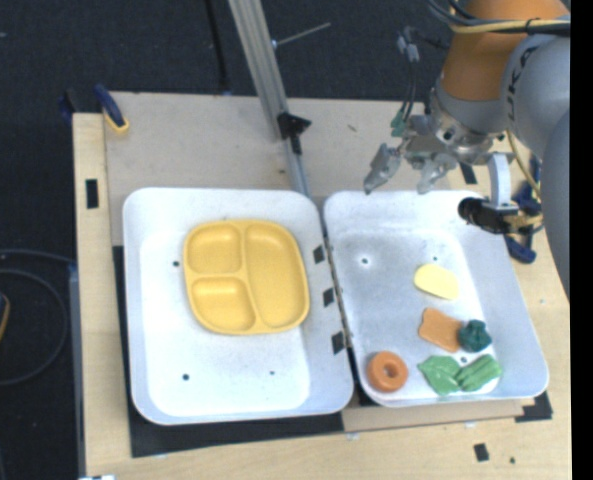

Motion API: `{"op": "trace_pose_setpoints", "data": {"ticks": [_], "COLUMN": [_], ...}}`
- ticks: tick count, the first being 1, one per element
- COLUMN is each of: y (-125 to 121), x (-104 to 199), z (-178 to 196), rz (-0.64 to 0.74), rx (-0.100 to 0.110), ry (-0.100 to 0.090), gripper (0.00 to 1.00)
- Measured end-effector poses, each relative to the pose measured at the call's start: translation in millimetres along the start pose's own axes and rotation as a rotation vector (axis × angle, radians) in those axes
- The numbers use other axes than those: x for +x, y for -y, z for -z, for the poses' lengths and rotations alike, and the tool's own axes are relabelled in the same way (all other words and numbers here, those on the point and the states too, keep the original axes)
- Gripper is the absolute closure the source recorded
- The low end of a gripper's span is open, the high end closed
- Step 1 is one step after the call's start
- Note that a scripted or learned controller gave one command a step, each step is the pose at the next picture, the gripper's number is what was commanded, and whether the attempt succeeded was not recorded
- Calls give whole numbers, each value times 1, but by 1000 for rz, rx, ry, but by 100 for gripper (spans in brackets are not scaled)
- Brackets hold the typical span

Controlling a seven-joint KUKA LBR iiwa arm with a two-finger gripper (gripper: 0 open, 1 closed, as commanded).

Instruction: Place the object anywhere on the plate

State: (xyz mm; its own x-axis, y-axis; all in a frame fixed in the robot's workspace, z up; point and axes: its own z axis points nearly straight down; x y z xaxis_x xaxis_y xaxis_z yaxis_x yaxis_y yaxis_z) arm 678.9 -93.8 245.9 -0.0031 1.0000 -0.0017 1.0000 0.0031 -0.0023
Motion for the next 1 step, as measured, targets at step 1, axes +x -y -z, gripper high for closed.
{"op": "trace_pose_setpoints", "data": {"ticks": [1], "y": [0], "x": [2], "z": [-43], "rz": [-1], "rx": [0], "ry": [0], "gripper": [0]}}
